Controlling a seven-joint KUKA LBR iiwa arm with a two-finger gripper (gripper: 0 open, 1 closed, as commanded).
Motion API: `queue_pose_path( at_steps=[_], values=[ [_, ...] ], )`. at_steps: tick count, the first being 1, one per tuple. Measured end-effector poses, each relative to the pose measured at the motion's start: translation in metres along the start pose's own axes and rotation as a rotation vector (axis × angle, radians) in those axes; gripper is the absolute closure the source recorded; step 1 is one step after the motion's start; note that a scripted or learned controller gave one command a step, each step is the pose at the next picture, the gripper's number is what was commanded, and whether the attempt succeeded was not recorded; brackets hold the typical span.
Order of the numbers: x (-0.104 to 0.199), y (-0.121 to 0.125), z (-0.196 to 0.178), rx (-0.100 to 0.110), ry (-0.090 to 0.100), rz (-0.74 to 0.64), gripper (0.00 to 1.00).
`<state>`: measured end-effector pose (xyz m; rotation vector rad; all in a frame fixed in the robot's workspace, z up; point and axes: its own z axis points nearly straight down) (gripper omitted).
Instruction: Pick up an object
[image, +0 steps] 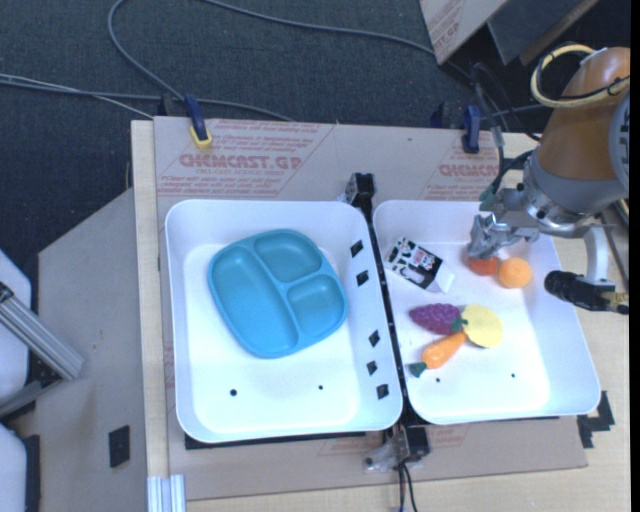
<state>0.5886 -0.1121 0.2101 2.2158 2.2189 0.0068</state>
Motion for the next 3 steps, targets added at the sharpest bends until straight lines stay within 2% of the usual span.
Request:
queue_pose_path(
  at_steps=[1, 3],
  values=[
    [0.051, -0.014, -0.013, 0.009, 0.004, -0.004, 1.0],
    [0.158, -0.033, 0.002, 0.011, 0.003, -0.004, 1.0]
  ],
)
